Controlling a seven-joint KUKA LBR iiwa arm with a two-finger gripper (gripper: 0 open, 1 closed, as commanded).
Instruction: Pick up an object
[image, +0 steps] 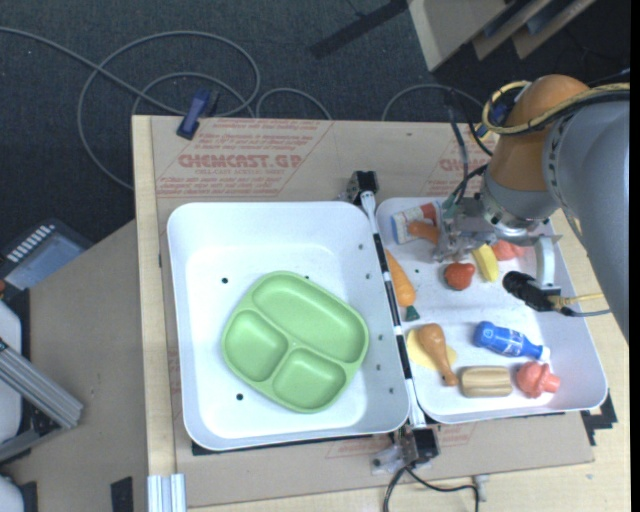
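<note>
Gripper (452, 243) low in right bin (585, 370), finger state unclear; crowded tomato (459, 274) and banana (486, 262) risk a deflected grasp.

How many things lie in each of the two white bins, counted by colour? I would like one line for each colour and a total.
Green: 1, divided plate, left bin
Orange: 2, carrot, piece near the gripper
Red: 2, tomato, toy
Yellow: 1, piece
Blue: 1, bottle
Tan: 2, drumstick, bread roll
Total: 9
</note>
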